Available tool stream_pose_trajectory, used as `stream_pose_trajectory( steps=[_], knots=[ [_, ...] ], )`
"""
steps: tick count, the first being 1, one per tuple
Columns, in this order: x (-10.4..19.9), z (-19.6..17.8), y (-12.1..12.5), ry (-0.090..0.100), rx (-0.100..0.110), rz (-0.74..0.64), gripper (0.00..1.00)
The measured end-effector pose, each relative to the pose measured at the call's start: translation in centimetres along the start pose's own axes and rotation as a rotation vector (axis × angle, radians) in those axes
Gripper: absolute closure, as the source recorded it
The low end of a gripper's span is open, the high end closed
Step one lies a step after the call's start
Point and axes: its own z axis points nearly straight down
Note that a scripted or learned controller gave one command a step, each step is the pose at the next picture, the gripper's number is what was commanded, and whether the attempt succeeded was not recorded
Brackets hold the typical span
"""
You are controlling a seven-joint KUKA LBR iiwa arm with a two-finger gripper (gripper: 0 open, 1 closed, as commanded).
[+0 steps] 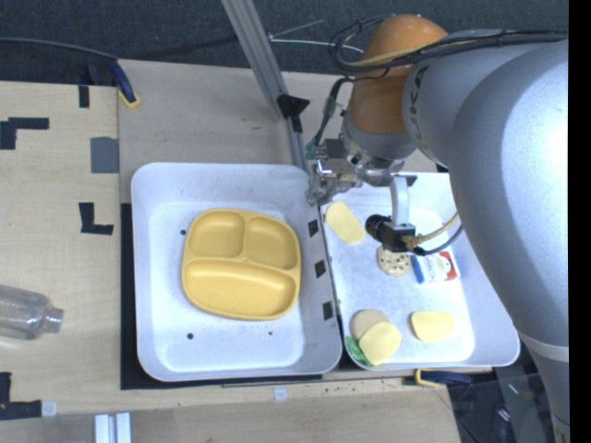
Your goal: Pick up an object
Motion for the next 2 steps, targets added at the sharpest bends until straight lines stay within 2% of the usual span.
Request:
stream_pose_trajectory(
  steps=[1,2],
  knots=[
    [0.0,-1.0,-0.1,-0.001,0.002,-0.001,1.00],
    [-1.4,0.0,-1.8,-0.003,0.004,0.003,1.00]
  ],
)
